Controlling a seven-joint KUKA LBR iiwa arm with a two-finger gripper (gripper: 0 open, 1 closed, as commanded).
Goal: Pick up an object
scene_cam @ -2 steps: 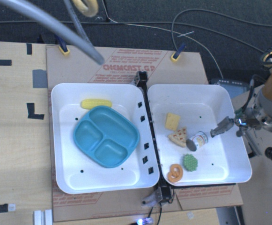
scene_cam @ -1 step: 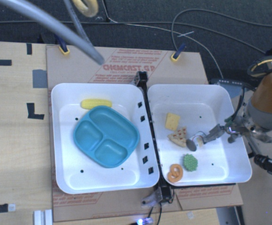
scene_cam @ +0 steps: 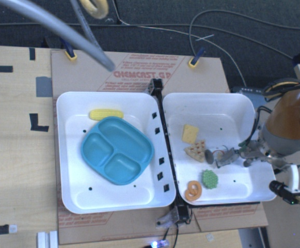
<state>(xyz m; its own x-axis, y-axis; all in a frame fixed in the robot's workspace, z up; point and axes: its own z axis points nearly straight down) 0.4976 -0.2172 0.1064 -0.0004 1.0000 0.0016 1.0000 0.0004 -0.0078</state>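
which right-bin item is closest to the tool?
The tan waffle piece: it lies just left of the tool. The green piece, cheese and pretzel sit farther off.

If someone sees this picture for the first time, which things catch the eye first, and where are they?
The big blue divided plate in the left bin stands out most, with a yellow corn cob just above it. In the right bin lies a cluster of small items: a yellow block, a green piece and an orange ring, with the gripper beside them.
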